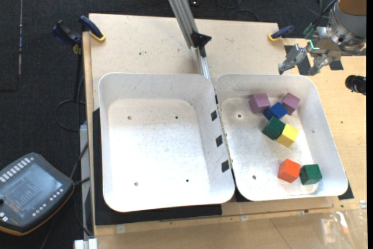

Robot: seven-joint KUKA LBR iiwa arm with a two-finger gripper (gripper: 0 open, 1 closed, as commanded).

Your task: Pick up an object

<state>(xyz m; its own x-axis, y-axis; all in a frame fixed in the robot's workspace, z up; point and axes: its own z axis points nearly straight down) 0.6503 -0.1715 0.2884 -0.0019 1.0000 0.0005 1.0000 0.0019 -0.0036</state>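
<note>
The right bin (245, 183) holds several small cubes. At its back lie a purple cube (259, 103), a blue cube (276, 111) and a second purple cube (290, 102), close together. A dark green cube (273, 127) touches a yellow cube (287, 135) just in front of them. Near the front right corner an orange cube (289, 171) sits beside a green cube (310, 174). My gripper (299, 63) hangs above the bench just behind the right bin's far rim, open, with nothing between its fingers.
The left bin (105, 125) stands beside the right one, their rims meeting in the middle. A slanted metal pole (178, 0) rises behind the bins. Blue and yellow clamps (90, 29) (280, 33) grip the bench's back corners. A teach pendant (29, 192) lies at the bottom left.
</note>
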